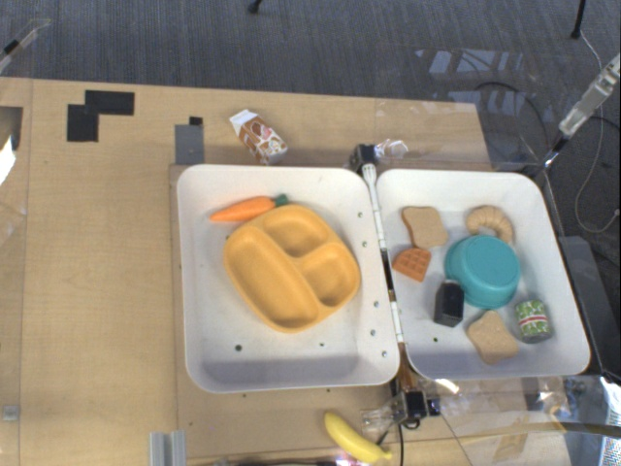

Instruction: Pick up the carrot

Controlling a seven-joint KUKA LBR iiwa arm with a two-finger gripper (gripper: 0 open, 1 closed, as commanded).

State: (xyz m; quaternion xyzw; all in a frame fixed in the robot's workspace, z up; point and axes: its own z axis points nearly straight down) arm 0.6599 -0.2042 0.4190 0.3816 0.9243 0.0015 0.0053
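The gripper's opening I cannot tell from here. Coming from the right, it must cross to the carrot (245,209), which lies just beyond the far rim of the yellow plate (291,268), long axis left to right, green end rightward.

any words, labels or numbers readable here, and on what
None can be read.
The small can in the right bin has a green and red label, too small and blurred to read.
The packet on the bench above the left bin has print, too blurred to read.
The carrot and yellow divided plate show no text.
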